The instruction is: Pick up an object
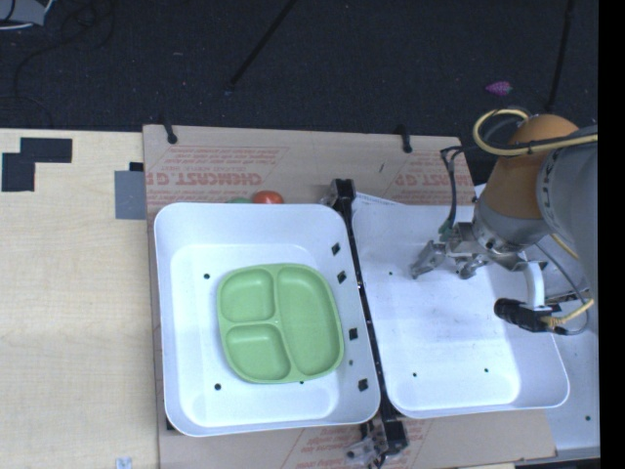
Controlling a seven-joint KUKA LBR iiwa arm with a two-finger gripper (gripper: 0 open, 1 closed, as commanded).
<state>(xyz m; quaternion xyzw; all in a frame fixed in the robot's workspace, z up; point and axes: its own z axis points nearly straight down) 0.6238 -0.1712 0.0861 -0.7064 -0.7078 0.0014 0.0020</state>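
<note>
We see the arm (532, 198) reaching in from the right, gripper (444, 260) low over the right bin (469, 379), fingers spread, nothing between them. The green divided plate (280, 322) lies flat in the left bin (186, 262); a red object (267, 198) peeks half-hidden behind its far rim

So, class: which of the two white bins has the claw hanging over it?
The right-hand bin: the claw hangs over its upper part. The left-hand bin holds a green divided plate.
</note>
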